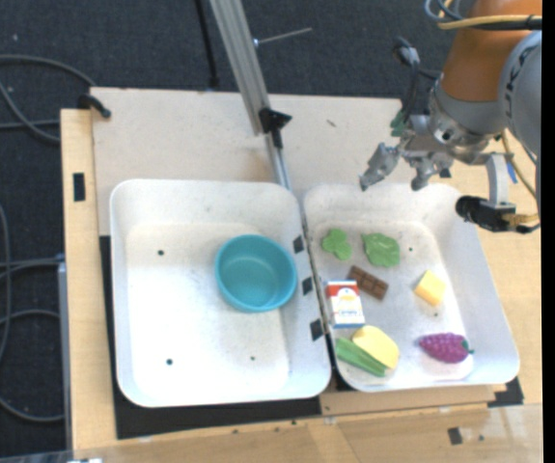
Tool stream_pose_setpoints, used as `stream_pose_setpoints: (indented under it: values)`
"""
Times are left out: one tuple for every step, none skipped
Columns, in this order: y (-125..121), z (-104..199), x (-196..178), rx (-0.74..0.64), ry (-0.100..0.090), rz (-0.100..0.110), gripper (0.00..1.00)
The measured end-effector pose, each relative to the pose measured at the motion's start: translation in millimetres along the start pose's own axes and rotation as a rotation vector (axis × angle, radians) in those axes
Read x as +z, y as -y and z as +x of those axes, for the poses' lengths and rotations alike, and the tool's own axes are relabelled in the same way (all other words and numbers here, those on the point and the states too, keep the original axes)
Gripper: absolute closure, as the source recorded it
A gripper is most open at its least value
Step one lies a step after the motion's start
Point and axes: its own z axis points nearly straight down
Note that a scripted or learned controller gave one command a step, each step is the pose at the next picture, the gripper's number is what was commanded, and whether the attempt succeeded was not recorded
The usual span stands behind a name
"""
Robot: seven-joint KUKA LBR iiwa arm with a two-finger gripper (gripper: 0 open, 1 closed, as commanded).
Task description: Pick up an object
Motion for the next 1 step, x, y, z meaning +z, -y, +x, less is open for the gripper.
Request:
stream_pose_setpoints:
  values:
    - [0.1,-0.3,0.0,0.0,0.001,0.0,0.0]
